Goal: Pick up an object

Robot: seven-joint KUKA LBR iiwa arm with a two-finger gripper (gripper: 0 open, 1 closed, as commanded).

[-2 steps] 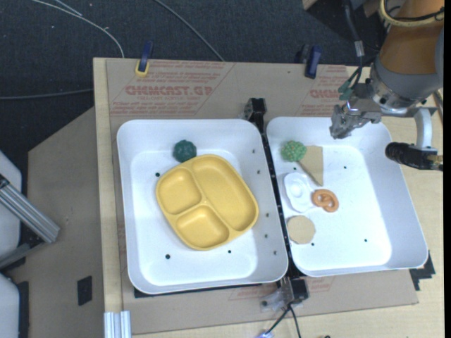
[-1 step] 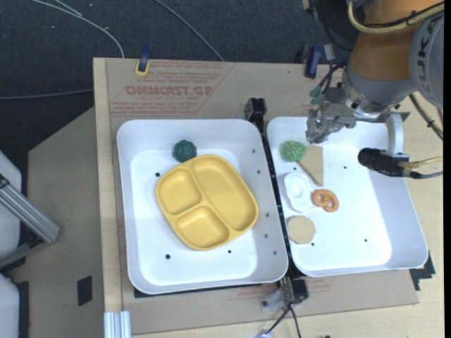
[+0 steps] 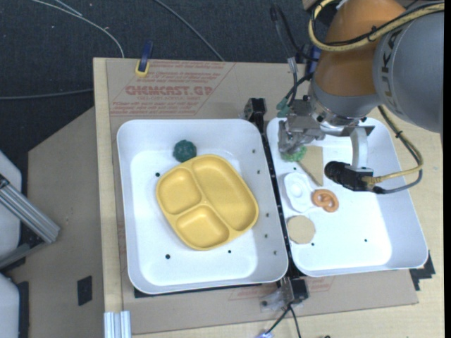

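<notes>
My gripper [image 3: 293, 144] hangs low over the far left corner of the right bin [image 3: 398, 231]. Right under it lies a small light-green piece [image 3: 296, 153], partly hidden by the gripper body. A tan wedge [image 3: 314, 166] sits just right of that piece. Toward the near side lie a white lump [image 3: 296, 189], a brown pretzel [image 3: 325, 201] and a round tan disc [image 3: 301, 229], all along the bin's left side.
The left bin [image 3: 130, 210] holds a yellow divided plate [image 3: 206, 201] and a dark green lump [image 3: 185, 149] behind it. A black plug on a cable [image 3: 347, 174] hangs from the arm over the right bin. The right bin's floor is bare white at right.
</notes>
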